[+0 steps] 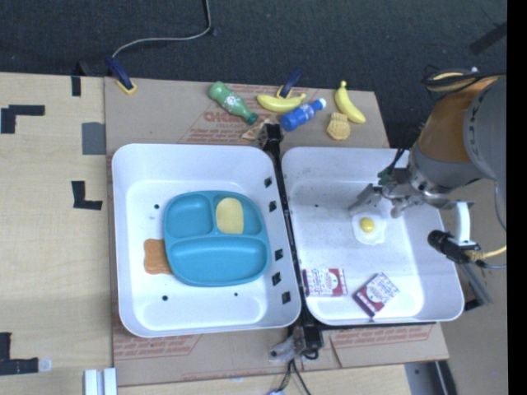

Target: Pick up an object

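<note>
Nothing is lifted yet: the gripper (380, 201), fingers spread apart, is hovering just at twelve o'clock of the fried egg (369, 228) in the right bin (412, 303).

My count: white bins 2 (132, 220) (428, 303) | bananas 2 (281, 102) (349, 105) | bottles 2 (231, 102) (301, 114) | red packets 2 (324, 282) (376, 292) | blue divided plate 1 (216, 249) | fried egg 1 (369, 228)
</note>
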You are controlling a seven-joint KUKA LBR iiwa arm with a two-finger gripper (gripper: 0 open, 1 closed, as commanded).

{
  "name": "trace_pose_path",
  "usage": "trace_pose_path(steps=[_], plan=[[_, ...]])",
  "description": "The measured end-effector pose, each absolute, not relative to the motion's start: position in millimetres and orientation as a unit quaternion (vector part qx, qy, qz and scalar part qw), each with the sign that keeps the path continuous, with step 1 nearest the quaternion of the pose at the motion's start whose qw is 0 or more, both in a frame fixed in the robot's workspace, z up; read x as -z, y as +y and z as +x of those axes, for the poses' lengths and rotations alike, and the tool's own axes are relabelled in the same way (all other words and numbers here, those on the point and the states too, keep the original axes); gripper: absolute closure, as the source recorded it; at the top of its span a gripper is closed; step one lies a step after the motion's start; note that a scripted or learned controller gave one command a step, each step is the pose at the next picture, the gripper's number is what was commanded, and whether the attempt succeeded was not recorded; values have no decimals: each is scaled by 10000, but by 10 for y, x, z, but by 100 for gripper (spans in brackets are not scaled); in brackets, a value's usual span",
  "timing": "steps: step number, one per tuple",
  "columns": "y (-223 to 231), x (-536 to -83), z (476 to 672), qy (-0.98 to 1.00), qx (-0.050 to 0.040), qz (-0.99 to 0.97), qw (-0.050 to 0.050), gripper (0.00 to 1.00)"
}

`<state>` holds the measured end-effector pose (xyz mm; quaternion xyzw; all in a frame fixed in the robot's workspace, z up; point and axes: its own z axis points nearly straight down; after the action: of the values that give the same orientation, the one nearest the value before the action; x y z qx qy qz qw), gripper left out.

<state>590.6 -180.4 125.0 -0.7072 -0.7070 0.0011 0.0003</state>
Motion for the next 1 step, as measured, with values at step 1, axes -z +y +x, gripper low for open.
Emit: trace_pose_path(steps=[1], plan=[[-1819, -1012, 5841, -7071, -16, -7071, 8, 0]])
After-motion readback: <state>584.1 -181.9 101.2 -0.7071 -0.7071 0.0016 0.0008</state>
